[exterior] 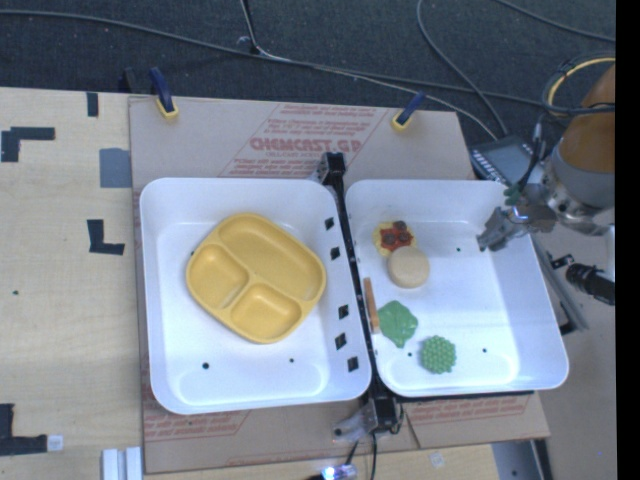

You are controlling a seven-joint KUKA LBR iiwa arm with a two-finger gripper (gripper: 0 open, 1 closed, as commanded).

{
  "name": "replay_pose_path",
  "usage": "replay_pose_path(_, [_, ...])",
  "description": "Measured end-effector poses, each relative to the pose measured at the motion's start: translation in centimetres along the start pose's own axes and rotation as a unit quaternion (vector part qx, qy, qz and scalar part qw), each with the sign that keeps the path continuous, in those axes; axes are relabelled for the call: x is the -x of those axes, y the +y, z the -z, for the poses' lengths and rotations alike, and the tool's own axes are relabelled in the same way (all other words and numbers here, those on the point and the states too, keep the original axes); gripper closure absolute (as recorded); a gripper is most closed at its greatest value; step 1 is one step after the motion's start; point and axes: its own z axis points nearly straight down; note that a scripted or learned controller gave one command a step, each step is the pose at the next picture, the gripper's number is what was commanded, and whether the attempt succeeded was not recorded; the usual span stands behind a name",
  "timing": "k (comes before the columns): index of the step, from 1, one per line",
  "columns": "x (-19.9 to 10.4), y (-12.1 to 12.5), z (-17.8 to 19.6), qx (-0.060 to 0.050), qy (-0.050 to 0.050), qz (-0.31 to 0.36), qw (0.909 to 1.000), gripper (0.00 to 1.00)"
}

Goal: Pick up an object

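The right bin (520, 298) holds a small red and yellow piece (395, 236), a round cream disc (408, 267), a flat green piece (397, 321), a round knobbly green piece (437, 353) and a thin orange stick (369, 304) along its left wall. My gripper (497, 233) hangs over the bin's right upper part, well to the right of these objects, with nothing seen between its fingers. The arm's orange band (590, 133) sits at the right edge.
The left bin (165, 268) bears a yellow divided tray (256, 276). A black divider with clips (342, 268) runs between the bins. Cables (470, 28) cross the dark floor behind the bench.
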Motion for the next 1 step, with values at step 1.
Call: replay_pose_path(1, [-5.31, -1.18, -0.88, -0.003, 0.002, 0.002, 1.0, 1.0])
